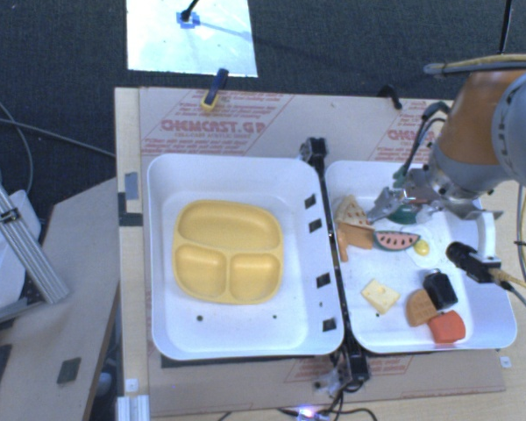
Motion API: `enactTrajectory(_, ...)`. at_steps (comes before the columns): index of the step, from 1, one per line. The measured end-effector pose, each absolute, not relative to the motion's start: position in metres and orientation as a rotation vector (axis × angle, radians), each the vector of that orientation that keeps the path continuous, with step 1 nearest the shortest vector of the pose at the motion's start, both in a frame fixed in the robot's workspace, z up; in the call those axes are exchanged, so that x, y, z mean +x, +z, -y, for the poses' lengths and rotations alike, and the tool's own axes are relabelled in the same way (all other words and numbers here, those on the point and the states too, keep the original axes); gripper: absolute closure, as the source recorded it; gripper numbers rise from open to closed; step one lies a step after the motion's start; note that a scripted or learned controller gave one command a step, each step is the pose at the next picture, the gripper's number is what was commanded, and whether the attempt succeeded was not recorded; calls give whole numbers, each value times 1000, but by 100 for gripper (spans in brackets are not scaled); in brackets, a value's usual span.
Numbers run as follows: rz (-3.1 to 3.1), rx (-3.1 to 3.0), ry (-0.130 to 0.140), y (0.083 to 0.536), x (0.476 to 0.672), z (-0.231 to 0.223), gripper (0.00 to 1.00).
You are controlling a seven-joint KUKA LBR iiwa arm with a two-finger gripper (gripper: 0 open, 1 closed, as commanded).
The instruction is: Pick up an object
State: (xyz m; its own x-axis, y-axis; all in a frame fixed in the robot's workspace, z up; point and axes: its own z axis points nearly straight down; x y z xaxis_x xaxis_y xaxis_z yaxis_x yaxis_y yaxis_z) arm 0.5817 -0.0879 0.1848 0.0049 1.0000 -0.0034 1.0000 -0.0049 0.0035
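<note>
A: Looking down at the right bin (pixel 505 321), you see the gripper (pixel 398 202) low over its upper middle, the grey arm (pixel 495 130) with its orange band reaching in from the right. What are its fingers doing?

B: You cannot tell from this slant whether they are open or closed; the tips sit among dark and teal parts, and nothing is plainly caught between them.

A: And the things you could pick?

B: All lie in the right bin. You have a watermelon slice (pixel 395 239) just below the gripper, a tan wedge (pixel 350 210) to its left near the divider, and an orange-brown piece (pixel 356 236) under that wedge. A small yellow piece (pixel 421 248) sits just right of the watermelon slice. Lower down you see a pale yellow block (pixel 380 296), a brown cookie-like piece (pixel 419 307), a black block (pixel 439 288) and a red-orange piece (pixel 448 326) near the front corner.

A: The left bin (pixel 162 261)?

B: It holds a yellow divided plate (pixel 229 251), lying flat, well apart from the gripper. Both bins rest on the board-covered surface (pixel 245 121)
</note>
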Motion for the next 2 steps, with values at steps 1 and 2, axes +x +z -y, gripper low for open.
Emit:
enactTrajectory(1, -2217, 2230, -6, 80, 534, 152, 0)
enactTrajectory(2, -2230, 2217, 0, 84, 519, 98, 0)
